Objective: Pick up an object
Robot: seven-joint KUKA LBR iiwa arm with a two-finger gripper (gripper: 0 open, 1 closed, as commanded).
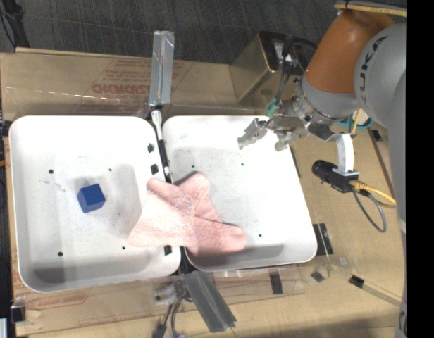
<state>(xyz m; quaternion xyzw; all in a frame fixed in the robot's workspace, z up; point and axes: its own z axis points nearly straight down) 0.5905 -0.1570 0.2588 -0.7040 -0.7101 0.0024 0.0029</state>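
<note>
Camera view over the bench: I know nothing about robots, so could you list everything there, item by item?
left bin: one, white, on the left of the bench
right bin: one, white, right beside the left bin
cube: one, blue, in the left bin, left of its middle
cloth: one, pink, crumpled, draped over the join between the bins near the front, part in each
cardboard sheet: one, brown with red print, behind the bins
metal bar: one, grey, behind the join between the bins
arm: one, grey with an orange band, reaching in from the right
gripper: one, fingers open and holding nothing, over the far part of the right bin
</note>
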